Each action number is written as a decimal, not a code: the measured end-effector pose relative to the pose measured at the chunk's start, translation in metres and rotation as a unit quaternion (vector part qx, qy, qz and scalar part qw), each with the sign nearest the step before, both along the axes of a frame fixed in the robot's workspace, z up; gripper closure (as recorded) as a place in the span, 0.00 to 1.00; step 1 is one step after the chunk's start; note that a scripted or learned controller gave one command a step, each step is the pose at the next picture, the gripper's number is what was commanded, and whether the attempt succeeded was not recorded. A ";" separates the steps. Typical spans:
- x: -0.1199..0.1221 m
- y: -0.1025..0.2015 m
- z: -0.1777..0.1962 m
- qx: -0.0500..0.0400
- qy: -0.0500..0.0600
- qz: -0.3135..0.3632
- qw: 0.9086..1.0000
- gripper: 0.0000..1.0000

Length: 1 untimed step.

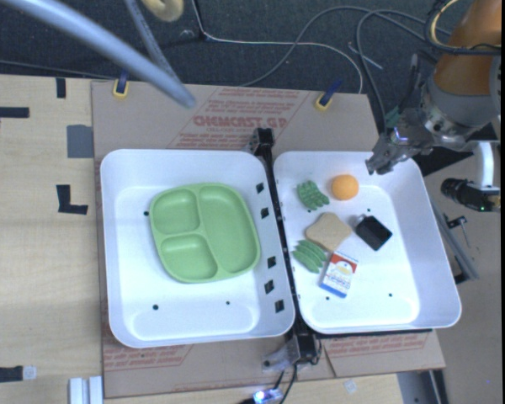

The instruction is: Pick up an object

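Lying in the left bin (118, 225), at centre left of the frame: a green tray (204, 231) with three sections, well apart from the arm.

Sitting in the right bin (429, 259), going left to right: two green pieces (312, 194) (309, 254), one above the other; a tan slice (326, 231) between them and slightly right; a small carton (339, 275) just below the slice, tilted; an orange ball (344, 187) at the upper middle; a black block (374, 232) to the right, lying on a slant.

Hovering at the upper right corner of the right bin: the gripper (387, 160), pointing down and left. Holding nothing, as far as can be seen; whether open or closed, cannot tell.

Probably mattering most: the ball lying just left and slightly below the gripper, nearest of all things. Needing only a short move leftward and down, by this judgement. The black block being next nearest, below the gripper.
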State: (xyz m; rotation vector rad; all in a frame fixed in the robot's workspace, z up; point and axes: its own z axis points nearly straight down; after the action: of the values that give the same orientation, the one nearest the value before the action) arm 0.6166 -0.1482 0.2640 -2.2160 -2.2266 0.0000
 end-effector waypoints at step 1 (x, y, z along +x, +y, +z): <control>-0.009 0.046 0.001 0.000 0.000 0.000 1.000 1.00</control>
State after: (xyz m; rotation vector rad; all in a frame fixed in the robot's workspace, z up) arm 0.6078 -0.1024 0.2647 -2.2153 -2.2257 0.0004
